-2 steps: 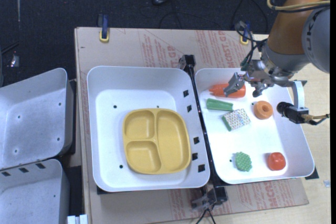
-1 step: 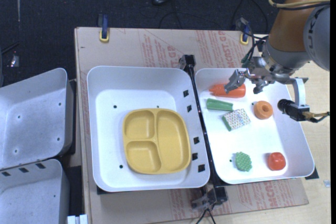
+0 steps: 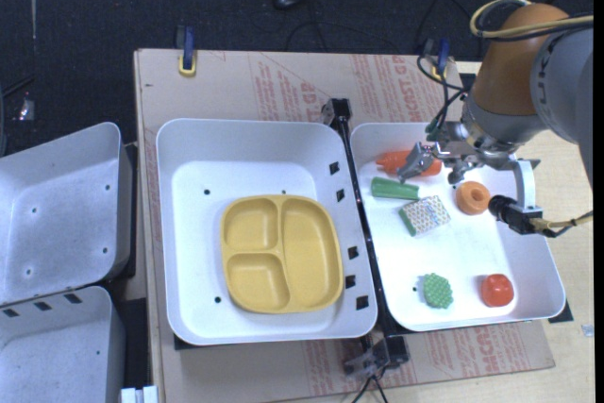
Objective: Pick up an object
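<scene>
Yellow three-compartment plastic tray [image 3: 281,253]

Yellow three-compartment tray [image 3: 281,253] in the left white bin [image 3: 179,203], blue clamp [image 3: 188,51] at the board's edge

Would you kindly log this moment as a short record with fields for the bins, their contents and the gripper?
left bin: yellow divided plate
right bin: orange piece, green bar, checkered block, orange ring, green bumpy ball, red object
gripper: over the far end of the right bin, near the orange piece
grasp: nothing seen between its fingers
</scene>
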Controlling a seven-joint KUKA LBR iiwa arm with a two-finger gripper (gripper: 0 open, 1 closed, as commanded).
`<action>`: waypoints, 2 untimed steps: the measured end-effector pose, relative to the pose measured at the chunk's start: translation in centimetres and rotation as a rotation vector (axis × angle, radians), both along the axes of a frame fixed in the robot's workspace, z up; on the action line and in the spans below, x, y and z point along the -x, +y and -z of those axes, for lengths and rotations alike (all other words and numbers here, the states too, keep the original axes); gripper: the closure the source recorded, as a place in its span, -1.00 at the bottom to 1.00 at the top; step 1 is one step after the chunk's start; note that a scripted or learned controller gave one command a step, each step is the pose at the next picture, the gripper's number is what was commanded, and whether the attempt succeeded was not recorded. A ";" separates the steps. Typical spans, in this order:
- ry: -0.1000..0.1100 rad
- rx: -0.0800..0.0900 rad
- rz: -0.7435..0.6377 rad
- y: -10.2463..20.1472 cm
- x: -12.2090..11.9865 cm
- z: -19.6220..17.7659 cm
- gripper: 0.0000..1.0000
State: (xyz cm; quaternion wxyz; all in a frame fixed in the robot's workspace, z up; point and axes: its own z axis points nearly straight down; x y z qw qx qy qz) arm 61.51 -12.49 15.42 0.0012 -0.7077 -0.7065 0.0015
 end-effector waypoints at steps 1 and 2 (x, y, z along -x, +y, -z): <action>0.001 0.000 0.000 -0.2 0.6 4.5 -1.00; -0.011 0.004 0.000 -0.3 0.4 5.9 -1.00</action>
